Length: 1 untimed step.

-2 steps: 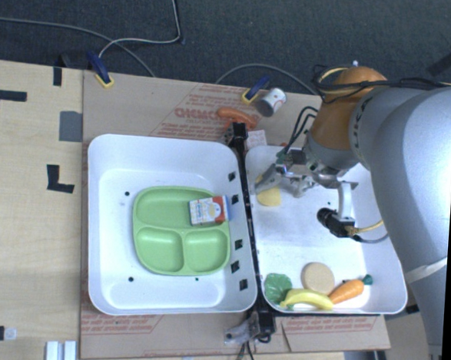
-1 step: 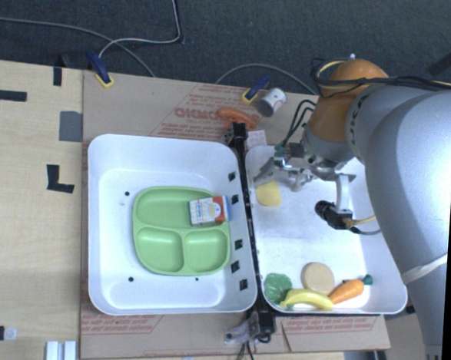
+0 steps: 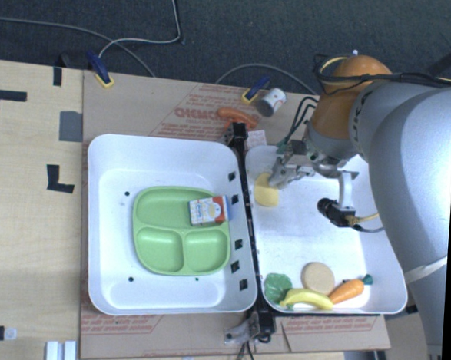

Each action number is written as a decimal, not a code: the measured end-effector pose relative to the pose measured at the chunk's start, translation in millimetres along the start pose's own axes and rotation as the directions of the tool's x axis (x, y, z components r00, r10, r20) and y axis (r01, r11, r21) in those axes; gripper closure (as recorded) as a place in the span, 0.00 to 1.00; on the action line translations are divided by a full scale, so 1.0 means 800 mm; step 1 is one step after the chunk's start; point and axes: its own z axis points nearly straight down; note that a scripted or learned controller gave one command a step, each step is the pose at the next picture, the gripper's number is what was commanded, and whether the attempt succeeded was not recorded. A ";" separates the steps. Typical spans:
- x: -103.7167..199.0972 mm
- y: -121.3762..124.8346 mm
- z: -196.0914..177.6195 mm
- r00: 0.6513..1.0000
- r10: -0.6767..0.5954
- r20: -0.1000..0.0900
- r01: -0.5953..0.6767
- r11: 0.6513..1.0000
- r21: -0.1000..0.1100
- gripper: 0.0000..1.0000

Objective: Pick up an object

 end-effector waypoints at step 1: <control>0.000 0.000 0.000 1.000 0.000 0.000 0.000 1.000 0.000 0.00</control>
